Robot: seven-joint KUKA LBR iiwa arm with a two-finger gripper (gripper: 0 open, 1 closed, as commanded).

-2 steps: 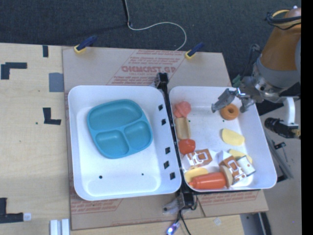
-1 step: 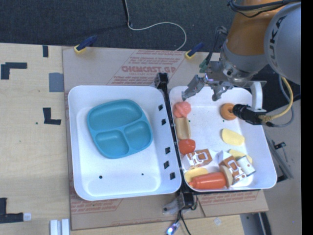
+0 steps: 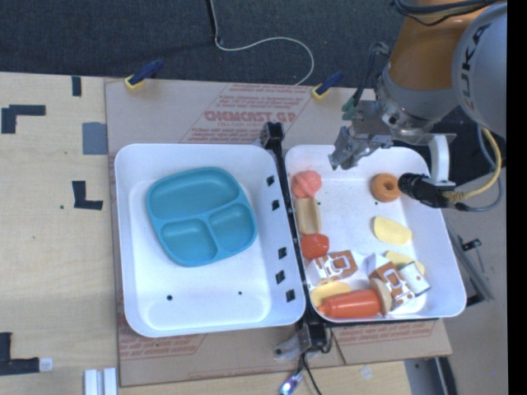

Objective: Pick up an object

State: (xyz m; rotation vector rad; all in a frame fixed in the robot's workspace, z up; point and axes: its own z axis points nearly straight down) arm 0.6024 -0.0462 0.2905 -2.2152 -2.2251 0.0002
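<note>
While the hand (image 3: 346,156) hangs over the right white bin's (image 3: 440,245) far rim, grip state unclear, the nearest target, a small brown ring-shaped doughnut toy (image 3: 384,188), lies loose just beside it

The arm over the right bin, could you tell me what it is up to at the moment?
The grey arm's gripper hangs above the back of the right bin, near a pink toy and a small donut, with nothing between its fingers. More toy food lies toward that bin's front. The left bin holds a blue divided plate. No pick has happened yet.
</note>
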